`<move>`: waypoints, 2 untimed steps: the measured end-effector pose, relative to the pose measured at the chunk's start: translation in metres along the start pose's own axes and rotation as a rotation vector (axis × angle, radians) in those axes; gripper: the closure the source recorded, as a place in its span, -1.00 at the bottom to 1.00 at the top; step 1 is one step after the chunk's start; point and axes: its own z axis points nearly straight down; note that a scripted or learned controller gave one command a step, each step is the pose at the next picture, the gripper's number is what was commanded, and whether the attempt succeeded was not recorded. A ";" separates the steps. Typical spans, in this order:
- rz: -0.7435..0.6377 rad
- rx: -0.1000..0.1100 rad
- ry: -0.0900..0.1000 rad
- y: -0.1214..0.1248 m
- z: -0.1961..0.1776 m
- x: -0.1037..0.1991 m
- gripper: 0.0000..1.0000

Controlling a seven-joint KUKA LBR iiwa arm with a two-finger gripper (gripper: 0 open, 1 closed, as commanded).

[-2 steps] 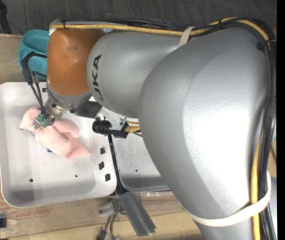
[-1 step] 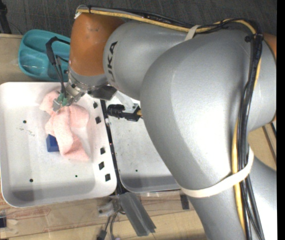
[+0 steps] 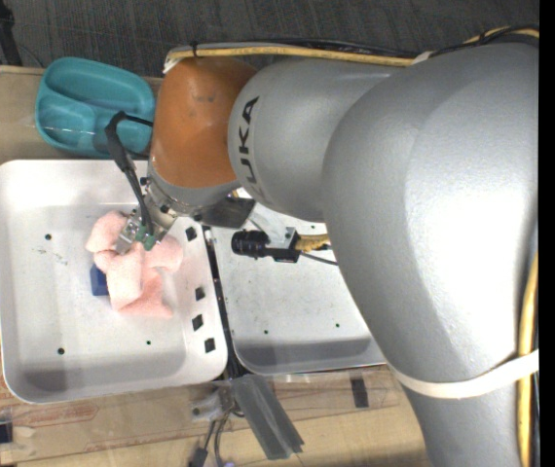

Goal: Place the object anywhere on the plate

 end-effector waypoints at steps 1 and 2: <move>0.139 0.004 0.002 0.025 0.001 0.057 1.00; 0.004 0.001 0.002 0.003 0.058 0.136 1.00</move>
